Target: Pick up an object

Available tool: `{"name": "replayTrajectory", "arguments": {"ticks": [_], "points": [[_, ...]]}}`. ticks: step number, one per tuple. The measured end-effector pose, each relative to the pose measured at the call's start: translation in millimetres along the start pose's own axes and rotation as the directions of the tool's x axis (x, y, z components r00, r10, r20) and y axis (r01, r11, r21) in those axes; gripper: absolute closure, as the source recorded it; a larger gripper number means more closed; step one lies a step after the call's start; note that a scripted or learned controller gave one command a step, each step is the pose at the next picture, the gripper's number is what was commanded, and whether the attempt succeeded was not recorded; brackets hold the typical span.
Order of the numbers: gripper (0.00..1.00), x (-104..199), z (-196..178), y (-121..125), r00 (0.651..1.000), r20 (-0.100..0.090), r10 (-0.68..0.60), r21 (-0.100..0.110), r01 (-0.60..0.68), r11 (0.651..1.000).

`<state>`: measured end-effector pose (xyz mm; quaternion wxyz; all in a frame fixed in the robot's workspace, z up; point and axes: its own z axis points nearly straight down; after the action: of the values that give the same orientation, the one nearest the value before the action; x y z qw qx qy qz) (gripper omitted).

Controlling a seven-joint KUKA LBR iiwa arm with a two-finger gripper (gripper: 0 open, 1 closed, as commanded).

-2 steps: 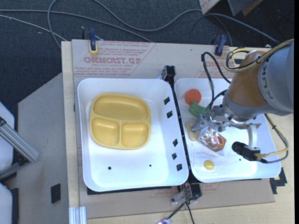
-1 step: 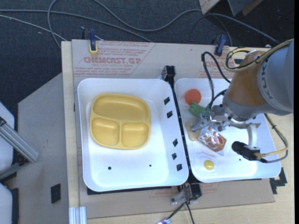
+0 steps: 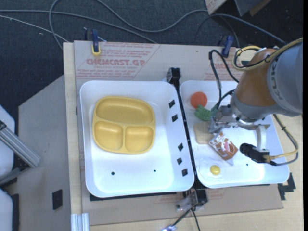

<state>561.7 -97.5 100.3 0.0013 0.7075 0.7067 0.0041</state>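
Gripper point(image 3: 215, 127) sits low in right bin point(image 3: 274, 174), snack packet point(image 3: 224, 147) just below it, green toy point(image 3: 203, 113) beside; grip state unclear.

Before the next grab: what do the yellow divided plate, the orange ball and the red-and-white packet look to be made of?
The yellow divided plate looks like moulded plastic: smooth, one even colour, soft sheen on its rims. The orange ball seems matte, perhaps rubber or foam; it shows no glint, so this is uncertain. The red-and-white packet looks like thin glossy film or foil: creased, with printed colours.
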Motion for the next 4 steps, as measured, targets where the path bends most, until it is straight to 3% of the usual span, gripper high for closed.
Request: {"name": "replayTrajectory", "arguments": {"ticks": [3, 4], "points": [[1.0, -5.0, -175.3, 17.8, 1.0, 0.005, -0.002, 0.003, 0.002, 1.0], [1.0, 52.9, -157.8, 24.7, 1.0, 0.001, -0.007, 0.011, 0.007, 1.0]]}}
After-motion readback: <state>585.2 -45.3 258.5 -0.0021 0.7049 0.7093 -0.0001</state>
